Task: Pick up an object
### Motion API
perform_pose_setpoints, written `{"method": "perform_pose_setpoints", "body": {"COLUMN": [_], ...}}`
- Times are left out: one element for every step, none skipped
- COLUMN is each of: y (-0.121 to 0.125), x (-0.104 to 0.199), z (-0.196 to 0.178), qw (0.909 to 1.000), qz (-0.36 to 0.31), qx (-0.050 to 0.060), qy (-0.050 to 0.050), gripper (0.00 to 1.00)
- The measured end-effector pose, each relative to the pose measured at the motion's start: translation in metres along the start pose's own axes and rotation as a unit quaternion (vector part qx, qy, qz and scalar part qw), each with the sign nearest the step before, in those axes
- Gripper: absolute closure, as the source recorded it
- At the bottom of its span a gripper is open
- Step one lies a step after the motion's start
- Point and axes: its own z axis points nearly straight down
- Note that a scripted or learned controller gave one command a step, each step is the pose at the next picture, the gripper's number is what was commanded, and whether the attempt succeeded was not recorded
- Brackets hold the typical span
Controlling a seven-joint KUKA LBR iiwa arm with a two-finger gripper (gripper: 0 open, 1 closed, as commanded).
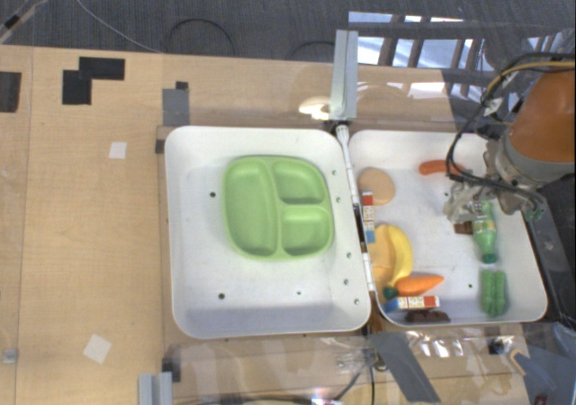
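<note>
My gripper [465, 207] hangs low over the right part of the right bin [531, 309], below the arm's orange band [544, 120]. Just beside it to the right lies a green bottle [486, 238], and a small brown piece [463, 229] sits right under it. Elsewhere in that bin are a red sausage [432, 167], a tan round bun [377, 185], a yellow banana [398, 250], an orange carrot [419, 284], a red-and-white box [421, 303] and a green pickle-like piece [493, 292].
The left bin [193, 304] holds a green divided plate [275, 206]. A metal divider rail [354, 214] runs between the bins, with a small red-and-white packet [366, 211] against it. Black cables [468, 138] loop beside the wrist.
</note>
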Motion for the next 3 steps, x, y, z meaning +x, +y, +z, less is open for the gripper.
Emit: {"method": "perform_pose_setpoints", "body": {"y": [0.009, 0.009, 0.099], "x": [0.104, 0.104, 0.056], "z": [0.009, 0.01, 0.011], "qw": [0.9915, 0.9914, 0.9917], "qz": [-0.13, -0.13, -0.128], "qx": [-0.003, -0.003, -0.003], "qy": [0.01, 0.01, 0.004], "gripper": [1.0, 0.0, 0.0]}}
